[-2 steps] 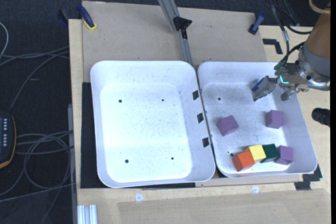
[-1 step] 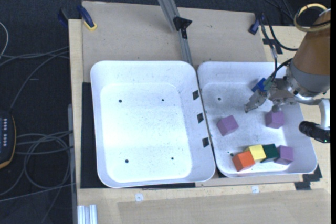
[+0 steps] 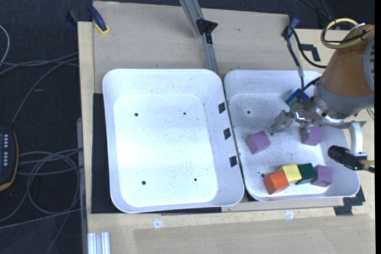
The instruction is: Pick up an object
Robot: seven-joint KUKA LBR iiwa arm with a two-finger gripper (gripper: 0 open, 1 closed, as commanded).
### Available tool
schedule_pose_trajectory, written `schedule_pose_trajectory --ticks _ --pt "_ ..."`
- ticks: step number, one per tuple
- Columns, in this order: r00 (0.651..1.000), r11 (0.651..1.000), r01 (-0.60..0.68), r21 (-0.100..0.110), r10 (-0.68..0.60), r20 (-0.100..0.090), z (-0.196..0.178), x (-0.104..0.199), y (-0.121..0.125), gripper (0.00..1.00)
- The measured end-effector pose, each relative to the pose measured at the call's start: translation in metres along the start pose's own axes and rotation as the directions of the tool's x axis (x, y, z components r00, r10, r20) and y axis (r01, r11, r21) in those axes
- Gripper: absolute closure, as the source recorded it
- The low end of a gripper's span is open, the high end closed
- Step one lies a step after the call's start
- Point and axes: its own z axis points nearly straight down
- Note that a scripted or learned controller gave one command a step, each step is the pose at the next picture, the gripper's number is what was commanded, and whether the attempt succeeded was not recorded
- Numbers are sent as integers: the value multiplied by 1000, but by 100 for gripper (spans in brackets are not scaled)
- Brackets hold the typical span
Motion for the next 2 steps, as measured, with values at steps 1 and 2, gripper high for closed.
schedule_pose_trajectory --ticks 1,2 --pt "1000 1000 0 -1 0 0 37 0 0 0" --pt "1000 1000 1 -7 -1 1 24 1 1 100"
